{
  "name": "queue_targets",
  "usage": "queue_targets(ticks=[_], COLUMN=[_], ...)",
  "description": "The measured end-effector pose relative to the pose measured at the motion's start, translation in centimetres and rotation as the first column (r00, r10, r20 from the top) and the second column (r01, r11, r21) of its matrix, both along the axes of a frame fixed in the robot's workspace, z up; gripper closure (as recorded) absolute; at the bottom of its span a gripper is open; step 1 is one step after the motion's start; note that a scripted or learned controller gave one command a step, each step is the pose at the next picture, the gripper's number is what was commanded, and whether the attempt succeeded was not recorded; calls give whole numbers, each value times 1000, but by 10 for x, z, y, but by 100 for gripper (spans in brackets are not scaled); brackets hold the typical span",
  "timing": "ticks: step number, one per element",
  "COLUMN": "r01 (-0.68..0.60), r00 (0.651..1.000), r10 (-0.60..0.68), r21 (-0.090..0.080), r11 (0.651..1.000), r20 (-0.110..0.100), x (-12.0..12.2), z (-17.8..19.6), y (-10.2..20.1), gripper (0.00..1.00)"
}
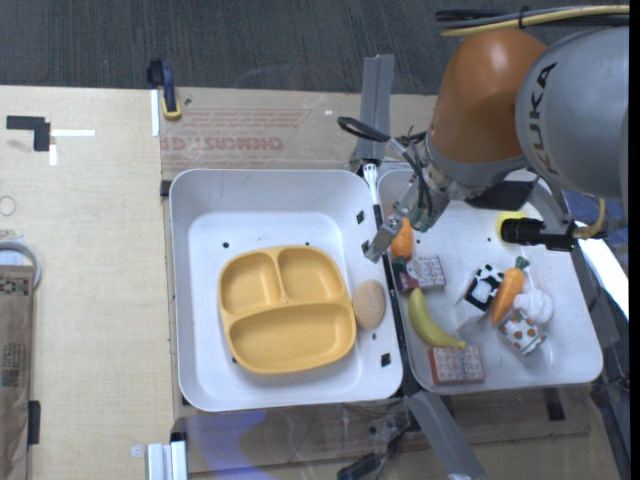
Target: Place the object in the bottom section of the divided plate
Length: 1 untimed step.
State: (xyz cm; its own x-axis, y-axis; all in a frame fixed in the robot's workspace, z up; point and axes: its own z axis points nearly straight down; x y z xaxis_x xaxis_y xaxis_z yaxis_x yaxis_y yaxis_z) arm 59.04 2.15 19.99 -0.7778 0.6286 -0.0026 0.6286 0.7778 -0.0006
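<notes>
Over in the right bin (585,363) a banana (432,323) lies beside a small patterned box (428,272), with a flat red-and-white packet (457,365) just below its tip. Further right, a carrot (509,286) leans against a black-and-white toy (482,286), and a spotted white cup (520,336) sits close under them. A brown potato (369,304) rests in the left bin (190,298).

Dark grey carpet floor (200,23) runs across the top, a pale wooden bench (80,298) spreads below it, and a brown cardboard sheet (260,133) with red print lies flat behind the bins.
</notes>
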Motion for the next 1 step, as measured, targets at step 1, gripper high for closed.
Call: queue_targets(ticks=[1], r01=[0], r00=[1000], r10=[0], r21=[-1], r11=[1000], r20=[1], x=[1], z=[9], y=[0], gripper=[100])
